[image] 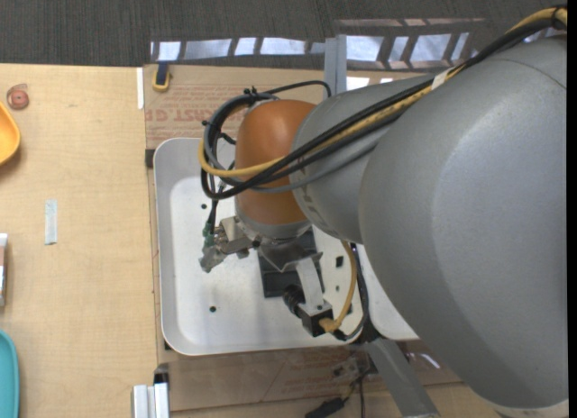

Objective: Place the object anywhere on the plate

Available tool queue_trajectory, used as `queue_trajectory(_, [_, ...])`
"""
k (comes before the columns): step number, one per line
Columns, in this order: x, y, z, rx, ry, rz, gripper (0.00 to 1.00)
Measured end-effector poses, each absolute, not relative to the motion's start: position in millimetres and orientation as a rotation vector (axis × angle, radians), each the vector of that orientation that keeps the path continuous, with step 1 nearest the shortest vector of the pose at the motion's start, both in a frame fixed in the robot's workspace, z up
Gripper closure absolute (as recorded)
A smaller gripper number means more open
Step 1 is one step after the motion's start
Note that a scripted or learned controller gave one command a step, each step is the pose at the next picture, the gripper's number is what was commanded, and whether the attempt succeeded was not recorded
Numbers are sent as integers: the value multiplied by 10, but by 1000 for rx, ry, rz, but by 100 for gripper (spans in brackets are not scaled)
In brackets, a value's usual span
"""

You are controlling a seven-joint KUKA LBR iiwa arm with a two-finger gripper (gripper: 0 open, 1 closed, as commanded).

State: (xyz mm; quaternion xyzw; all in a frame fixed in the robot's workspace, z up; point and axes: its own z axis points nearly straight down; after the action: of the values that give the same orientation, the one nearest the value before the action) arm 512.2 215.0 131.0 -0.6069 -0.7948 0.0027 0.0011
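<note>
My grey arm (451,191) reaches in from the right and covers most of the white bin (180,317). Its orange band (270,159) sits over the middle of the bin. Below the band, the gripper (281,274) points down into the bin, a dark block seen from above. A small green and grey fitting (211,243) juts out on its left side. A tiny dark speck (213,308) lies on the bin floor to the lower left of the gripper. The arm hides whatever is under the gripper. No plate can be made out in the bin.
Black and yellow cables (221,150) loop around the wrist. On the wooden bench (81,227) to the left are the edge of an orange dish (5,137), a teal edge (5,376) and a small grey strip (50,222). Cardboard (189,101) lies behind the bin.
</note>
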Motion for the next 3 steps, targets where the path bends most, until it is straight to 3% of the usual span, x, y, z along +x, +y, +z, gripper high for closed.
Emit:
queue_trajectory(1, [5126, 2123, 1390, -1913, -2488, 14, 100])
queue_trajectory(2, [5126, 2123, 1391, -1912, -2489, 14, 0])
queue_trajectory(3, [6006, 2139, 931, -2313, -2128, 6, 0])
